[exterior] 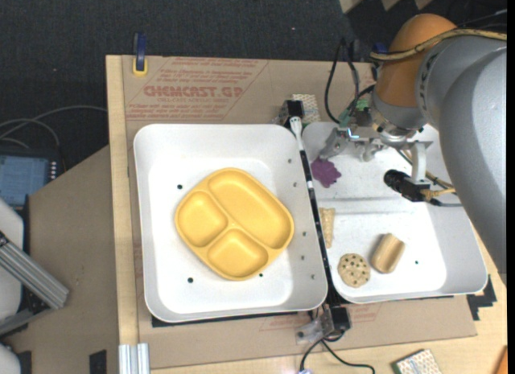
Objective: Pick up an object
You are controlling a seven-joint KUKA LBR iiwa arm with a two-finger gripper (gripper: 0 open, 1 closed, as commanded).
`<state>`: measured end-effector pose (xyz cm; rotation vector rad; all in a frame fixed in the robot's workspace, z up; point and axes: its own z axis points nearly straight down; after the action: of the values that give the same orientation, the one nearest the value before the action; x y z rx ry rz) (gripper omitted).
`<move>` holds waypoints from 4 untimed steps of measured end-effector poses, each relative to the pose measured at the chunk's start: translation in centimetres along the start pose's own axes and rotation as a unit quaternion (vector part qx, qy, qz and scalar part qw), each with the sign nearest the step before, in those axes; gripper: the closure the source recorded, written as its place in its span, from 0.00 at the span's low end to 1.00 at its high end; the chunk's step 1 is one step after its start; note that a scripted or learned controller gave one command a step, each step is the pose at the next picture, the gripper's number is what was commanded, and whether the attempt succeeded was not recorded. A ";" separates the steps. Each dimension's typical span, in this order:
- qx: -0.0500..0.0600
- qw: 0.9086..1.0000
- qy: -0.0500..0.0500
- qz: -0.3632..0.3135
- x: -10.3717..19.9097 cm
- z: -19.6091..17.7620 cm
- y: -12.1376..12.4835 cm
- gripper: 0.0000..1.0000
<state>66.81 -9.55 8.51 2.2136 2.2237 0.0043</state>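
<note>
Purple object in right bin, just below jaws.

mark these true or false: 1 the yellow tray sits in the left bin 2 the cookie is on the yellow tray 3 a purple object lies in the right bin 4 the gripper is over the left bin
1. True: the yellow tray lies in the left bin.
2. False: the cookie lies in the right bin, beside a tan piece.
3. True: the purple object lies near that bin's upper left corner.
4. False: the gripper is over the right bin.
</note>
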 end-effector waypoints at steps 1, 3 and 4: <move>0.001 1.000 -0.001 0.003 -2.4 -0.5 -0.1 0.00; 0.007 1.000 0.001 0.004 -6.7 0.8 -2.7 0.00; 0.000 1.000 0.000 -0.001 -0.1 0.0 0.0 0.00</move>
<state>66.81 -9.68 8.51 2.2117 2.2265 0.0039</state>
